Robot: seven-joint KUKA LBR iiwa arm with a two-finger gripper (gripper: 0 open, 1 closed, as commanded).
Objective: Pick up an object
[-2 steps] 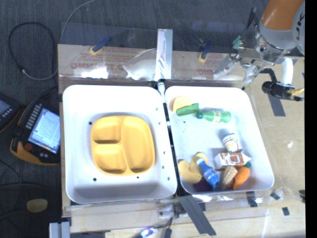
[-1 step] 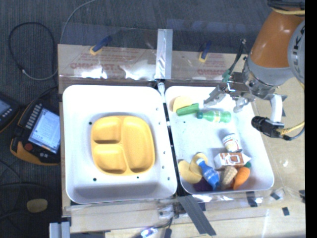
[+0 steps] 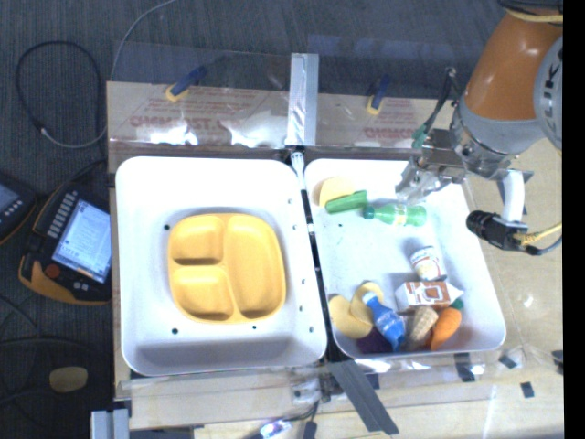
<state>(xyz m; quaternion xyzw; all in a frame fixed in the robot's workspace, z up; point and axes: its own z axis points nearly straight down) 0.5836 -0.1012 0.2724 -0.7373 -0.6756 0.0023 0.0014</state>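
A: Camera view puts the gripper [image 3: 413,187] low over the far part of the right bin [image 3: 483,273], with the grey arm and its orange band coming in from the right.

B: Are its fingers apart or together?

A: I cannot tell; they blur into a pale metallic smear. Nothing shows between them.

B: What lies closest to it?

A: A light green bottle [image 3: 396,213], lying on its side just below the tips. Whether they touch it, I cannot tell. Beside that, to the left, a darker green piece [image 3: 345,201] rests against a yellow round piece [image 3: 331,189] near the bin's far left corner.

B: And further down?

A: A small white jar with a brown lid [image 3: 425,262] sits mid-bin. Below it a brown and white carton [image 3: 426,293], then a crowded heap along the near wall: a blue bottle [image 3: 383,321], a yellow shape [image 3: 345,312], a tan cone-like item [image 3: 420,324] and an orange carrot-like toy [image 3: 444,327].

B: The other bin?

A: The left bin [image 3: 137,245] holds a yellow divided tray [image 3: 226,265], three compartments, lying flat in the middle.
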